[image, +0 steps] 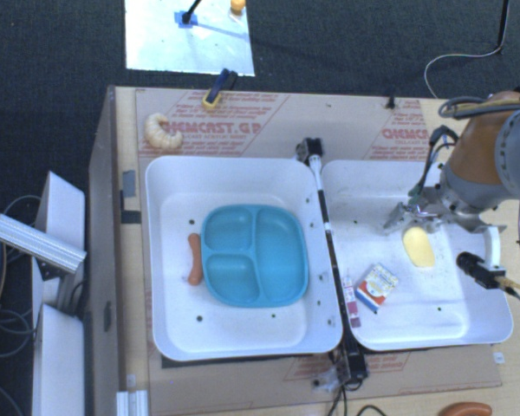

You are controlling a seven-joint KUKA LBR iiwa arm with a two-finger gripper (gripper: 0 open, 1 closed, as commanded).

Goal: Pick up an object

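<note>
Left bin [169,258]: shallow white tray holding a blue divided plate [254,255], laid flat at the centre, and a toy sausage [194,259] lying lengthwise just beside the plate's left rim.
Right bin [468,328]: shallow white tray, holds the candidates for picking.
Yellow object [419,247]: pale, rounded, lemon-like; lies in the upper half of the right bin, directly beneath the gripper. Judged the intended pick, since the tool is lowered over it.
Small carton [376,285]: printed red, white and yellow box, lying flat and skewed, near the yellow object on its lower left, apart from it.
Arm [490,159]: grey with orange band, reaching in from the right and bent down into the right bin.
Gripper [419,216]: metal fingers low over the bin floor, at the upper edge of the yellow object. Finger opening: cannot tell, the wrist and glare hide the gap. No object seen between the fingers, so no hold is recorded.
Divider [326,224]: dark strip where the two bins meet, running front to back.
Bench surround: cardboard sheet [243,124] with red print; on it a pale ridged toy, larva-like [162,131], and a yellow-and-blue tool [217,89], both outside the bins.
Stage, as judged: approach or closing phase; lift not yet made.
Risk, as judged: rounded yellow object may roll or slip from an off-centre pinch.
</note>
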